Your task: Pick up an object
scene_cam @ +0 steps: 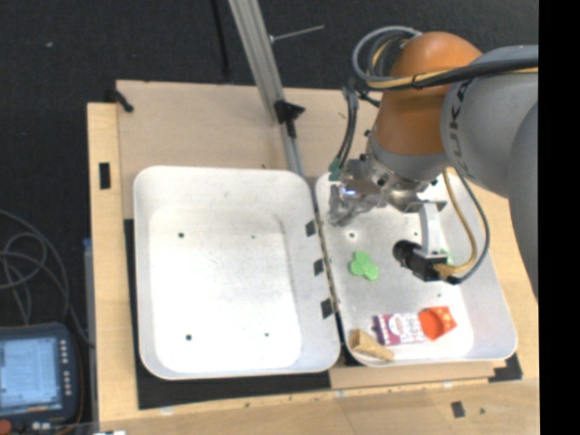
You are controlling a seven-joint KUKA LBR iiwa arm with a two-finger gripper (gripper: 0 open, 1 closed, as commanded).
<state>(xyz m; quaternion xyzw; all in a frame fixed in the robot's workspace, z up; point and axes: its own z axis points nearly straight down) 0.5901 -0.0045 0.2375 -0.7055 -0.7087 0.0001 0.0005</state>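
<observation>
At the far left, off the bench, a small screen (32, 370) glows blue-grey with cables looping above it on the dark floor. The left bin (163, 198) comes next, its white floor marked by a few dark specks. A slanted metal pole (263, 66) runs from the top of the view down to the strip between the two bins.

In the right bin (494, 320), the gripper (342, 208) hangs low over the upper left corner, close to the wall shared with the other bin. Its metal tip looks narrow and nothing shows between the fingers, but the blur there keeps me from telling how far apart they stand. A green object (364, 265), lumpy and leaf-like, lies on the bin floor just below and slightly right of the gripper, apart from it and untouched.

Along the bin's lower edge sit a tan piece (368, 343) at the rim, then a purple and white packet (399, 329), then an orange-red object (438, 323) touching the packet's right end. All three lie well below the gripper.

The arm's orange band (421, 98) and grey body cover the bin's upper right part, hiding whatever floor lies beneath. A black fitting (415, 259) with a white bracket and yellowish cable hangs off the wrist, right of the green object
</observation>
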